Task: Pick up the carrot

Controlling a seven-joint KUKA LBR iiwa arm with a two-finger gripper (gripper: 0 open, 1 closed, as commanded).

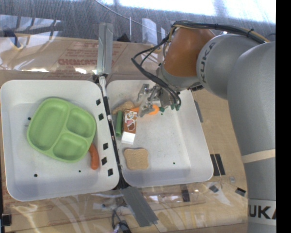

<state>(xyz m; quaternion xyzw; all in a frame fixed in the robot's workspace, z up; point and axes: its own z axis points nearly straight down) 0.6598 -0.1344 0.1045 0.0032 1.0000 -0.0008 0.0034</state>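
Observation:
The carrot (154,109) is a small orange piece in the upper left part of the right bin (184,149). My gripper (148,103) hangs from the grey arm with the orange band, right over the carrot. Its metal fingers (144,92) stand on either side of the carrot's left part and are shut on it. The carrot's right tip pokes out from under the fingers. I cannot tell whether the carrot is lifted off the bin floor.
Left of the gripper lie a tan piece (127,106), a brown carton (130,121), a green stick (118,124) and a white block (128,138). A bread slice (136,158) lies nearer the front. The left bin (14,174) holds a green divided plate (61,128) and an orange-red sausage (94,157).

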